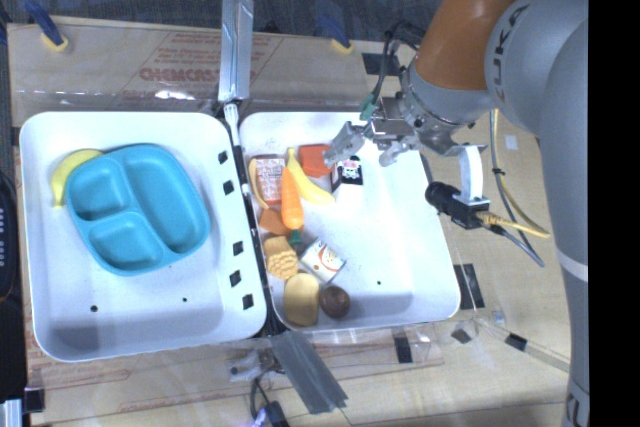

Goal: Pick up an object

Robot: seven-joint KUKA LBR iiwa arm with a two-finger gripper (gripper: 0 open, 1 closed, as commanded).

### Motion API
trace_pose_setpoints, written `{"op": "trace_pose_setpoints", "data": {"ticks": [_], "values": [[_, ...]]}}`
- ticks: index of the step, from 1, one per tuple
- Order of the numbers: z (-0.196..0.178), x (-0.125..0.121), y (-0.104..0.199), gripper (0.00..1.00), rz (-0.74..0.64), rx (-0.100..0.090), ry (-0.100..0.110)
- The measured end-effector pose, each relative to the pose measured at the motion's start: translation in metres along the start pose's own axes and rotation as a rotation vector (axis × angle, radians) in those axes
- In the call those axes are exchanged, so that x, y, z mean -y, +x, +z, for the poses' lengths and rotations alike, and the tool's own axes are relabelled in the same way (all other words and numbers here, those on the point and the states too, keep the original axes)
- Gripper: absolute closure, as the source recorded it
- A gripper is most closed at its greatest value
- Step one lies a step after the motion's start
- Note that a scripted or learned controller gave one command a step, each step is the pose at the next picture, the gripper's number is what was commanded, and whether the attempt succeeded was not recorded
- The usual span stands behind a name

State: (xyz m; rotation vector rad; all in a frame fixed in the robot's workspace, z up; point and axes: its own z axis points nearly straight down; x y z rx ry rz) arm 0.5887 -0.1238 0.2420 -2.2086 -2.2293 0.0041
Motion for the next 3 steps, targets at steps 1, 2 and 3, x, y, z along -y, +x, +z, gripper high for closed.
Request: {"op": "trace_pose_setpoints", "data": {"ticks": [1, 2, 3], "values": [[-0.040, -0.002, 0.006, 0.00, 0.049, 0.001, -0.004], [0.108, 0.009, 0.033, 0.00, 0.147, 0.000, 0.011], [0.115, -0.014, -0.003, 0.00, 0.080, 0.001, -0.008]]}}
